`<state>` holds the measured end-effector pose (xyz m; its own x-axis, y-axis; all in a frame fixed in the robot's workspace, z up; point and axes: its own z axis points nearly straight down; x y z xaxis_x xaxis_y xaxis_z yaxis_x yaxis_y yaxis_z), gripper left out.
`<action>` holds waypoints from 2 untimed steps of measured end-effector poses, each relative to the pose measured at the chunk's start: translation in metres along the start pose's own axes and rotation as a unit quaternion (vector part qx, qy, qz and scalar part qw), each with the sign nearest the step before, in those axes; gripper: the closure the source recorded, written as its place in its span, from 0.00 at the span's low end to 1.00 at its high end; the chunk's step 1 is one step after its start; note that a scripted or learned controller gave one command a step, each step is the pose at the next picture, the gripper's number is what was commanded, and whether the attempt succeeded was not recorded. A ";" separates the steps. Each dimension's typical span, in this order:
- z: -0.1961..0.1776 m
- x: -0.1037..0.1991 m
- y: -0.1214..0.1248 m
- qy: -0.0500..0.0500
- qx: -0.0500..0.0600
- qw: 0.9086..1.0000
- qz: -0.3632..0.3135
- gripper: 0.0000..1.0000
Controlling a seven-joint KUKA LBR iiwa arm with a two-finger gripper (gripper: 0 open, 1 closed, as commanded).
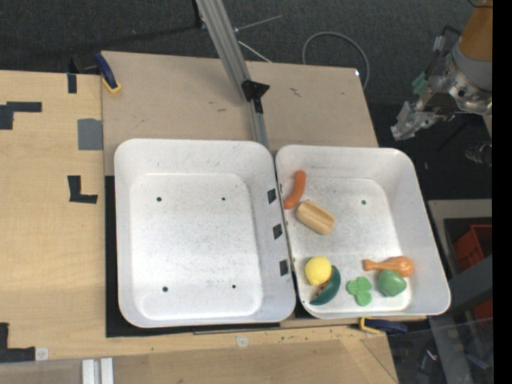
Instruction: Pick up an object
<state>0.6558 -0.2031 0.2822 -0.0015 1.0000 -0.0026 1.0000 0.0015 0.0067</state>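
Gripper: parked beyond the upper right corner of the right bin, above dark floor, well apart from every object; it reads as a pale blur at this angle and I cannot tell its state, so I log that as unknown

Right bin, contents, as I see them:
- Orange sausage: near the bin's left wall, upper part, lying lengthwise and slightly curved. I judge it light, smooth, a little slippery; I would take it across its narrow middle
- Tan bread roll: just below the sausage, close to it but apart, tilted. Likely light and stiff; its short width looks the best grip, and it has open floor to its right
- Yellow ball: resting against a dark teal curved piece. Round, so I expect it to roll from a poor pinch
- Green pieces and, with an orange drumstick shape touching the latter: crowded near the front wall, awkward to reach

Left bin: white, speckled floor

My pick: the bread roll, least crowded, flat-sided enough to hold
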 end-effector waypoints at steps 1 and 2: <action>0.018 0.051 -0.004 0.002 0.005 1.000 -0.002 1.00; 0.034 0.106 -0.007 0.002 0.005 1.000 -0.002 1.00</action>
<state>0.6485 -0.0969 0.2476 -0.0060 1.0000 0.0013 1.0000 0.0060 -0.0037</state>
